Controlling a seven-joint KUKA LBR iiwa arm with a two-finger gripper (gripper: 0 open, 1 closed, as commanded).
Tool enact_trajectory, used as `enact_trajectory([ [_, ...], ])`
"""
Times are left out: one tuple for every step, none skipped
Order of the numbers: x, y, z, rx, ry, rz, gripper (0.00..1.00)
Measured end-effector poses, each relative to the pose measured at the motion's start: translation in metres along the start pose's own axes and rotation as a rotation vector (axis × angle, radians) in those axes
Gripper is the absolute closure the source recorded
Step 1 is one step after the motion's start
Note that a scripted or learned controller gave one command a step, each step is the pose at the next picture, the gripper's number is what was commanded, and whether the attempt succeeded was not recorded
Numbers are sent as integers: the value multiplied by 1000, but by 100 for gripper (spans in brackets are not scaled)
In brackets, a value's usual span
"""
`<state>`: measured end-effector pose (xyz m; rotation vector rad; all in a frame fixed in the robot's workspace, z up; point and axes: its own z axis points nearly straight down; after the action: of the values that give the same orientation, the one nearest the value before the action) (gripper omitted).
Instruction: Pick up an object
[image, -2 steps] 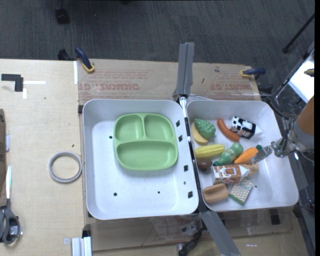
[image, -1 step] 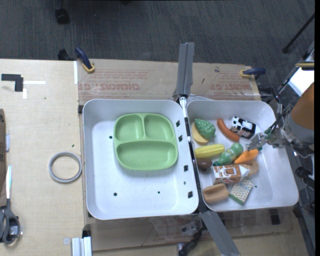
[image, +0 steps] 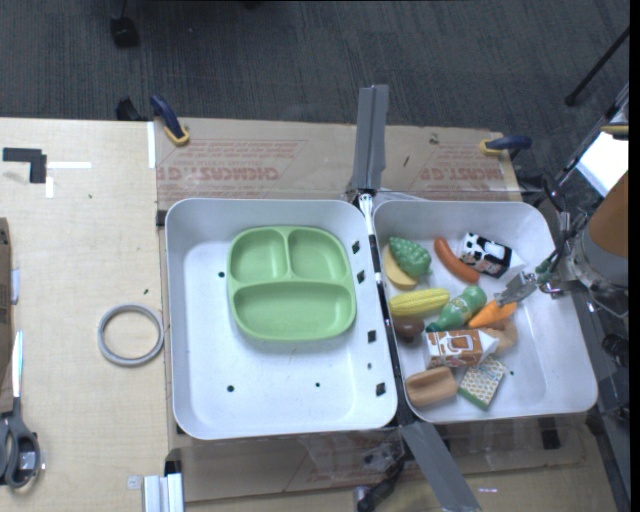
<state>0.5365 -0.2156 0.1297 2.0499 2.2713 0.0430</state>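
Observation:
The right bin (image: 560, 380) holds a heap of toy food: a green leafy vegetable (image: 410, 255), a red sausage (image: 456, 260), a black-and-white cow (image: 485, 253), a yellow corn cob (image: 420, 301), a green pepper (image: 458, 305), an orange carrot (image: 492, 314), a small carton (image: 460, 346), a brown bun (image: 432, 385) and a checked cracker (image: 482, 382). My gripper (image: 518, 290) reaches in from the right, low over the bin, with its tip just above the carrot's right end. Nothing can be seen held in it.
The left bin (image: 200, 380) holds a green divided plate (image: 292, 282). On the bench to the left lie a grey tape ring (image: 130, 333) and scissors (image: 20, 445). Clamps (image: 170, 118) pin the cardboard behind the bins.

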Motion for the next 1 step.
enact_trajectory([
  [-2,-2,0,4,-2,-116,0],
])
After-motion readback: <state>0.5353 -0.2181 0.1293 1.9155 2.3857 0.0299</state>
